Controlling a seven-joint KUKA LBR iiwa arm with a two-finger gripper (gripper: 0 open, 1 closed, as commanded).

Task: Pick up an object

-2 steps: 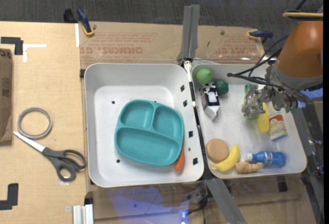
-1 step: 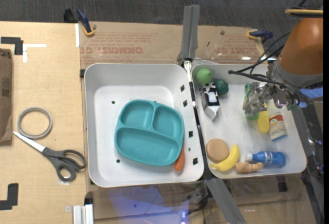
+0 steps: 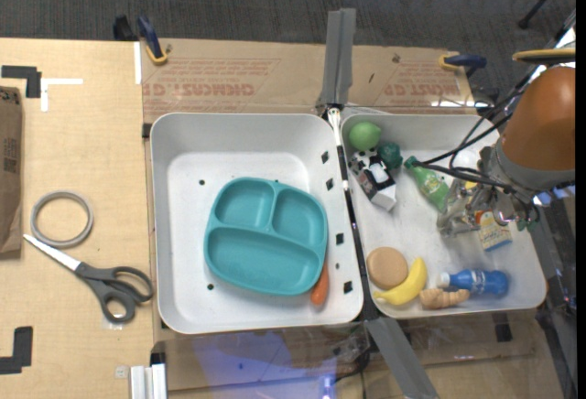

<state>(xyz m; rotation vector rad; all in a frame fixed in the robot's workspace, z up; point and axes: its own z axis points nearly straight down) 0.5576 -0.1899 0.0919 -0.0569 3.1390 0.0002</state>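
**Two bins on the worktop, the arm low over the right one**

The left bin (image 3: 174, 232) holds a teal divided plate (image 3: 266, 238), lying flat near the middle; an orange carrot-like piece (image 3: 320, 288) lies just beside the plate's lower right corner, close to the bin's wall; the right bin (image 3: 522, 296) is the crowded one: a green apple (image 3: 365, 134) in the far left corner, a dark teal thing (image 3: 391, 155) just beside it, a black-and-white toy (image 3: 375, 178) below them, a green bottle (image 3: 430, 184) lying tilted toward the middle; at the near edge a round tan bun (image 3: 388, 267) touches a yellow banana (image 3: 406, 285), with a knobbly tan piece (image 3: 444, 298) and a blue bottle (image 3: 476, 281) lying on its side to their right; a small white and blue carton (image 3: 495, 235) sits near the right wall.

The black-and-white toy is too small to name for sure; the arm's body (image 3: 548, 127) is cut off at the right edge, and black cables cross over the green bottle.

The arm reaches in from the right, orange band up top, its hand (image 3: 461, 216) pointing down into the right bin between the green bottle and the carton; the metal parts blur together there, so I cannot tell how it is set or whether it grasps anything.

Out on the cardboard worktop (image 3: 82, 150), left of the bins, lie a tape roll (image 3: 61, 218) and grey scissors (image 3: 99, 281).
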